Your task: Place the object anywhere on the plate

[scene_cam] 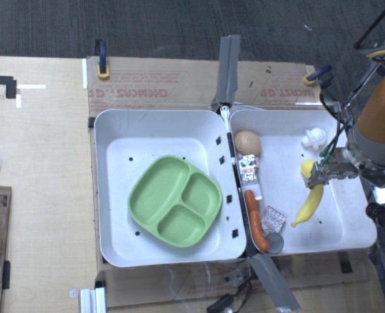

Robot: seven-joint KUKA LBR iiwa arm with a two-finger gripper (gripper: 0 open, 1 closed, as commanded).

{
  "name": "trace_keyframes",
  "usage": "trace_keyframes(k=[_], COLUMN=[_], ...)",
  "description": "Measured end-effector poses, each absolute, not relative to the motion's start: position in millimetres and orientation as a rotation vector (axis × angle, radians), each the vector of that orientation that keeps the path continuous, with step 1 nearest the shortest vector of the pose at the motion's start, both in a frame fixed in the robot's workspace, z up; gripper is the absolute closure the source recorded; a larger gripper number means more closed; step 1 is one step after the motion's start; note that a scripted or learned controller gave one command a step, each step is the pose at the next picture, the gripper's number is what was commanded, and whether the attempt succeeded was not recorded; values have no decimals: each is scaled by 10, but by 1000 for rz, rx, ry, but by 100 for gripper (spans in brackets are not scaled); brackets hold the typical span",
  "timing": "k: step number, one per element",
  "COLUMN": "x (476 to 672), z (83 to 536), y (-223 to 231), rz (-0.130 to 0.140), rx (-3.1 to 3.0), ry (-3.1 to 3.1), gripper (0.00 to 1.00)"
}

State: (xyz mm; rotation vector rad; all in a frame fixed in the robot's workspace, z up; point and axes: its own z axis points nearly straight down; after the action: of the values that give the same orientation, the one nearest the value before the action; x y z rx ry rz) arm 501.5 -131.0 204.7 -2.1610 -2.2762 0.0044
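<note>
While the green plate (174, 201) waits in the left bin (107, 175), the robot's gripper (318, 175) sits low in the right bin (349, 237), at the upper end of a yellow banana (309, 204). The banana lies on the bin floor, its stem end under the fingers and its tip pointing down toward the near wall. From this high, slanted angle the fingers blur into the wrist hardware, so whether they are spread, closed or pinching the fruit cannot be told; it may be contact, it may be a near miss.

The banana looks like a light thing, likely a toy, curved and smooth-skinned, so it could roll or pivot between two narrow fingers. A hold across the thick middle, fingers square to the curve, seems a safer bet than one at the tapering end, where it could swing or slip free on the lift.

Other items line the divider: a brown egg-shaped object (247, 142), a small printed box (248, 169), an orange carrot (256, 223) and a crinkled packet (273, 218). A white crumpled lump (314, 137) sits near the far wall.
</note>
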Motion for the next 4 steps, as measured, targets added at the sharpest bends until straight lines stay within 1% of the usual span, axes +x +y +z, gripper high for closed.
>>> trace_keyframes(k=[1, 2, 3, 4], x=[5247, 5880, 4978, 4773], z=[1879, 2540, 3800, 1361], y=[-676, -519, -1916, -1502], rz=[7, 8, 8, 6], rx=[-1820, -1944, -1949, -2174], ry=[-2554, -2465, -2461, -2258], gripper=[100, 100, 100, 100])
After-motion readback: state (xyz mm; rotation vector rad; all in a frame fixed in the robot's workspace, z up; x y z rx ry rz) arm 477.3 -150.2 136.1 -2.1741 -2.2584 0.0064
